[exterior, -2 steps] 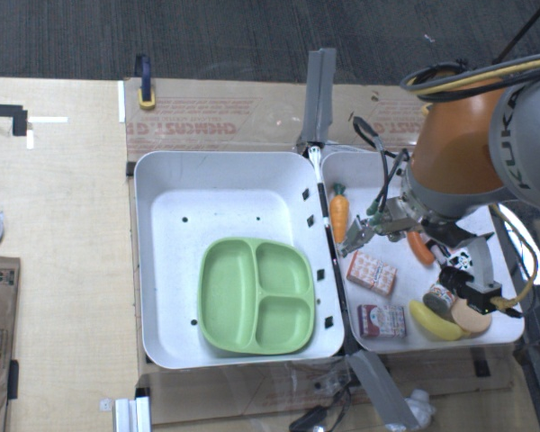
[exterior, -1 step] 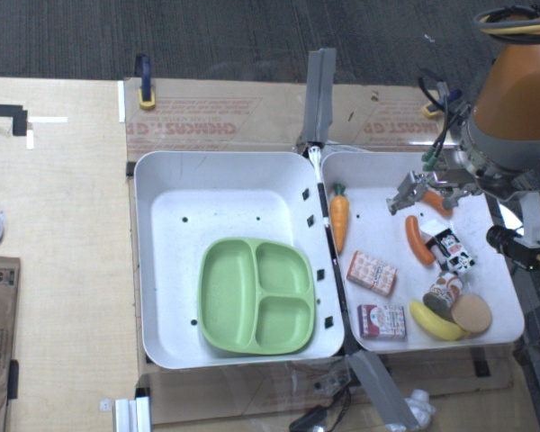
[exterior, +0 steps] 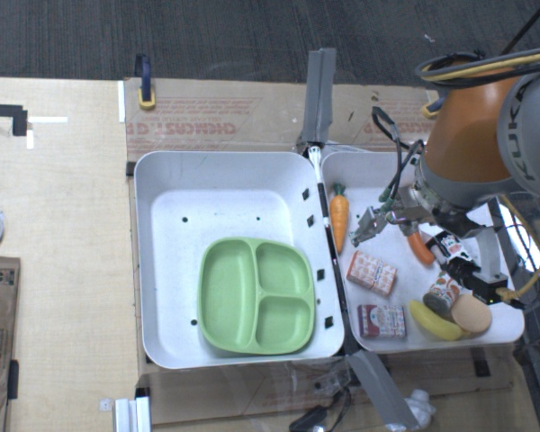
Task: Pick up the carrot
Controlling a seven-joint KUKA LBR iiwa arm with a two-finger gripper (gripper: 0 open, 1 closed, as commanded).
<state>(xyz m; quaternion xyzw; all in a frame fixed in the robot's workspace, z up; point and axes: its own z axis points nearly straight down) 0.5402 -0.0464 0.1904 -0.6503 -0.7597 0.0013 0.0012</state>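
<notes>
The carrot [exterior: 339, 218] is orange with a small green top at its far end. It lies lengthwise against the left wall of the right bin [exterior: 360, 162]. My gripper [exterior: 371, 224] hangs over the right bin just to the right of the carrot, apart from it and pointing down and left. The carrot is not in its grasp. The arm's grey and orange wrist [exterior: 468, 142] hides the bin's far right part.
In the right bin lie a second orange piece [exterior: 420, 247], a patterned box [exterior: 372, 273], a red-and-white pack [exterior: 382, 320], a banana [exterior: 434, 322], a can [exterior: 444, 291] and a tan round item [exterior: 472, 314]. A green divided plate [exterior: 256, 295] sits in the left bin [exterior: 162, 241].
</notes>
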